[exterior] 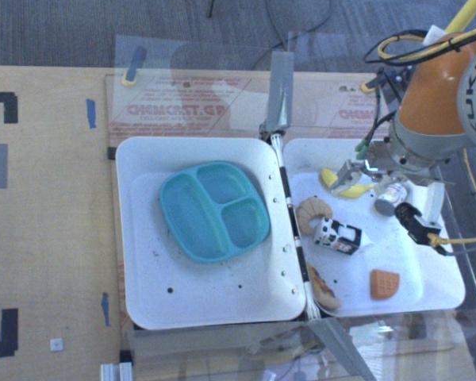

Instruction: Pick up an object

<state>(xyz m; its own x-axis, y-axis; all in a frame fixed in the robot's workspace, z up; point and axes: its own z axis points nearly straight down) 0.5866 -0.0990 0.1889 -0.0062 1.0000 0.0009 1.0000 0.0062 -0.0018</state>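
The right bin (428,280) holds several small objects. A yellow banana-shaped piece (333,181) lies near its far left corner. A tan croissant-like piece (312,210) sits beside the divider, with a black-and-white toy (338,236) just right of it. An orange waffle-like square (385,283) lies near the front, and a pizza-slice piece (324,287) rests against the divider at the front left. My gripper (378,184) hangs low over the far part of the right bin, just right of the yellow piece, and its body hides that piece's right end.
The left bin (143,292) holds a teal divided plate (214,210). A metal divider (289,213) separates the two bins. Yellow and black cables (428,42) trail from the arm at the upper right. A cardboard surface (47,213) lies to the left.
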